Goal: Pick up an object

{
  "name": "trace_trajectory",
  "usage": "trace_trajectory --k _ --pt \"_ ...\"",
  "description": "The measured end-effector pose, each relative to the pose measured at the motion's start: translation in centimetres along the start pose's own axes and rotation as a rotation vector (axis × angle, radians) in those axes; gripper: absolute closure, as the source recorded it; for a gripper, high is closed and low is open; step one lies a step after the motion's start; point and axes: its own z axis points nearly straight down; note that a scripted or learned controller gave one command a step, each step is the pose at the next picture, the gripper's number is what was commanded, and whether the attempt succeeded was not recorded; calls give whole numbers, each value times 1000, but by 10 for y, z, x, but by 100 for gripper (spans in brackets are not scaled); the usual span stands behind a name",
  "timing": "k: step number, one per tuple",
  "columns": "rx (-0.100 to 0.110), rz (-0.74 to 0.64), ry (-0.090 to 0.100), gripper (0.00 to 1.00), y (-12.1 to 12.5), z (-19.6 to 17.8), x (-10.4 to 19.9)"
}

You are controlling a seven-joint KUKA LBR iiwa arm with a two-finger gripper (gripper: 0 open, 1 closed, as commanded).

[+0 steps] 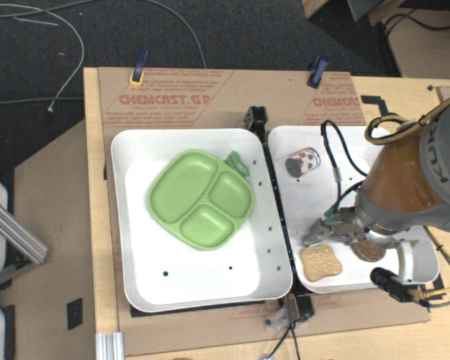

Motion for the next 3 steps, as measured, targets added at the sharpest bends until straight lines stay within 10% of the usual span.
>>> trace_trajectory --k 1,3 --pt "-5 0 0 100 1 -13 0" --pt "-10 -1 -4 100 -1 -102 -8"
